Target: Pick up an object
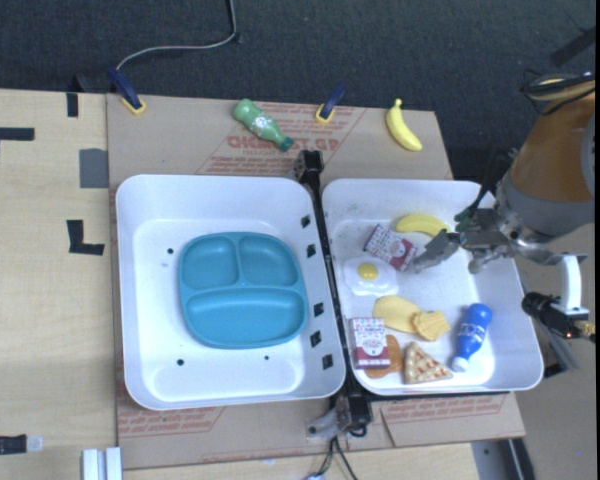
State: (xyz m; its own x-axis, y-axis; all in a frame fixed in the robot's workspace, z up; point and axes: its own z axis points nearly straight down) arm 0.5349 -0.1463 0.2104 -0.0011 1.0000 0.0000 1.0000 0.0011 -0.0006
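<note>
Objects for picking are gathered in the right bin [500, 373]: a yellow banana [421, 224] at the far side, a red and white packet [388, 244] just left of it, a fried egg [368, 274] near the dividing wall, a yellow chip-like piece [412, 317] at the middle, a blue bottle [470, 333] to the right, and a red carton [368, 342] and a pizza slice [424, 365] along the near edge. The gripper [442, 249] is seen over the far part of this bin, beside the banana and the packet, with the arm [555, 183] coming in from the right. Whether anything is pinched cannot be told, as the tip is dark and small against the bin floor. In the left bin [145, 268] a blue compartment plate [244, 289] is laid flat. On the cardboard beyond the bins a green bottle [261, 124] is lying on its side, and a second banana [403, 127] is lying well to its right.
</note>
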